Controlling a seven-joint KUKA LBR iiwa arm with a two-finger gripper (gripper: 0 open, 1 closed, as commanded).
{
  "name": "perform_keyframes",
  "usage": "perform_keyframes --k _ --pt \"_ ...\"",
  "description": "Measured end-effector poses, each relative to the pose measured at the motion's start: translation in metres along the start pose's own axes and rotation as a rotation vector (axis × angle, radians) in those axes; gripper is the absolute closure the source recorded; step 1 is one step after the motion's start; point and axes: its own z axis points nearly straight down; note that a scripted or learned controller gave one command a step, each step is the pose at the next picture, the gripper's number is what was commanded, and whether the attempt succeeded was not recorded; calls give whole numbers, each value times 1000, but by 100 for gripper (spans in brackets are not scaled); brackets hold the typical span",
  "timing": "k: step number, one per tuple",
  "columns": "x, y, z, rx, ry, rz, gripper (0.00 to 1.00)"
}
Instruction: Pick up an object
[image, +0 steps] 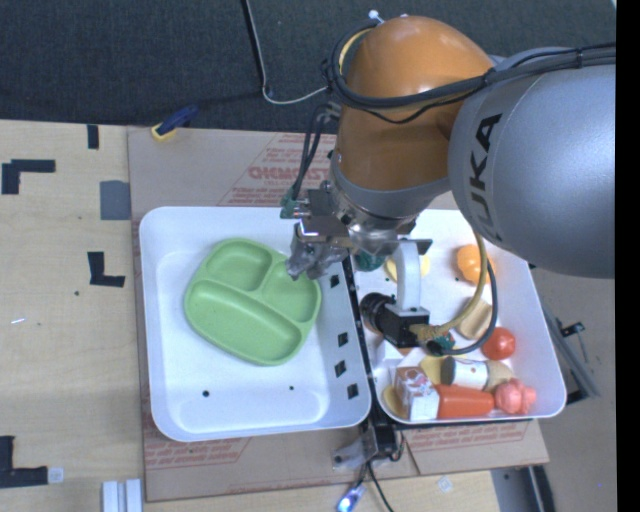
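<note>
Item: end effector (312, 262), low over the right rim of the green plate (252, 302) in the left bin (240, 410); opening and hold cannot be told; advice: straddle the rim squarely, close firmly, lift straight.

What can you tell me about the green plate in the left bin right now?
The green plate is a light green, plastic-looking divided tray with three compartments and rounded corners. It lies flat, face up and turned at an angle, on the floor of the left bin, toward its upper right. The gripper is at the plate's right edge; whether they touch is unclear. Nothing lies in its compartments.
</note>
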Motion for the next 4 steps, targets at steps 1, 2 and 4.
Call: perform_keyframes --k 1,2,4 --pt "-5 2 -15 -6 0 5 100" --pt "-4 1 -24 -4 0 3 100" --pt "-56 -36 -98 -19 2 11 100"
